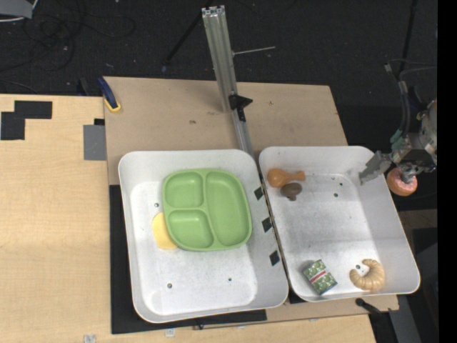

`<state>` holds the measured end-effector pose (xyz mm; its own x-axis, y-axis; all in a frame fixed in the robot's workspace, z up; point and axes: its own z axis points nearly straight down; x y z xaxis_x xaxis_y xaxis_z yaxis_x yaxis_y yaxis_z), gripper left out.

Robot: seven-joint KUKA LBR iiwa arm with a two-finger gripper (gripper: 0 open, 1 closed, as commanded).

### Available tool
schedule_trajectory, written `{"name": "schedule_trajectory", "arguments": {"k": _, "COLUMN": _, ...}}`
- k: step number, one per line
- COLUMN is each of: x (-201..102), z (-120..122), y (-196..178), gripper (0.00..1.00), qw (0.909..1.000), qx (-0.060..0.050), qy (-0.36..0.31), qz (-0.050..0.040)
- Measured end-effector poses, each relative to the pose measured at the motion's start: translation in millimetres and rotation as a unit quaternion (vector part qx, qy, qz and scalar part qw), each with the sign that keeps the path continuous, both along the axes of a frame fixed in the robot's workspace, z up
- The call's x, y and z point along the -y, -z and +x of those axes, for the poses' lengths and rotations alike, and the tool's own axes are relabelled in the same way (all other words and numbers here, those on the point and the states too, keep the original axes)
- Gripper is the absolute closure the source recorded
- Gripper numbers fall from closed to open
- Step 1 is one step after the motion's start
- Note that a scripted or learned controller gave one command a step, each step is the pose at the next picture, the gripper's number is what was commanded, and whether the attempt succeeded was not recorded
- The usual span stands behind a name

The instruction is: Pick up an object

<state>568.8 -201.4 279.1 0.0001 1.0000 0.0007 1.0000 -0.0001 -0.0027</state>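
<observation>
My gripper (404, 164) hangs at the right rim of the right bin (343, 224), near its far corner. A round pink and orange object (402, 183) sits right under the gripper, partly covered by it, over the bin's outer edge. Whether it is held cannot be made out. Inside the right bin lie an orange and brown drumstick-shaped toy (284, 180) at the far left, a small green box (318, 276) near the front, and a tan croissant (368, 274) at the front right corner.
The left bin (189, 277) holds a green divided plate (207, 209) with a yellow object (161, 231) poking out beneath its left side. An upright aluminium post (223, 63) stands behind the bins. A dark floor drops off to the right of the bench.
</observation>
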Motion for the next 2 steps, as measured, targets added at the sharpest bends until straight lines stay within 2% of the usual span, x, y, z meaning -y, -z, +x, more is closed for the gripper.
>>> {"name": "schedule_trajectory", "arguments": {"k": 2, "x": -9.4, "z": 4.3, "y": 121.0, "gripper": 0.0, "qw": 1.0, "qx": -0.003, "qy": 0.0, "qz": 0.0011}}
